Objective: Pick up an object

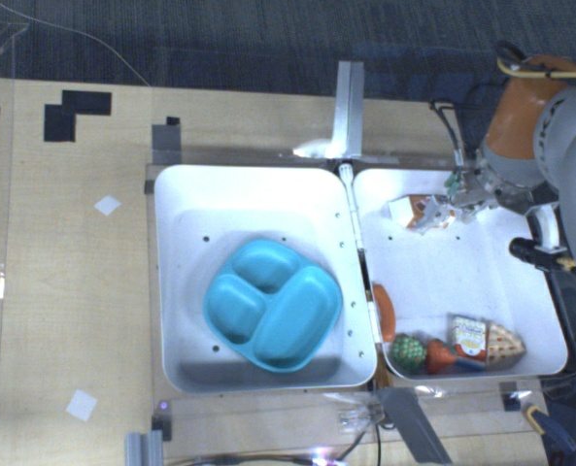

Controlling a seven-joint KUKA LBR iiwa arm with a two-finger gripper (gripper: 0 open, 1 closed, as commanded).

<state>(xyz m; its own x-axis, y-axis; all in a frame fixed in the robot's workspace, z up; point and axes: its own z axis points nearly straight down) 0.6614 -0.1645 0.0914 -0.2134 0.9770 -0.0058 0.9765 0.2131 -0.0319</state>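
The jaws are seen low over the right bin, toward its twelve o'clock wall, with the grey arm reaching in from three o'clock. A small white-and-orange packet lies just beside the jaws at their nine o'clock, its long axis running roughly nine to three. Whether it is touched or pinched cannot be told, nor how wide the jaws stand. A blue divided dish sits in the left bin.

A robotics lab: taped bench, two white bins, loose cables.
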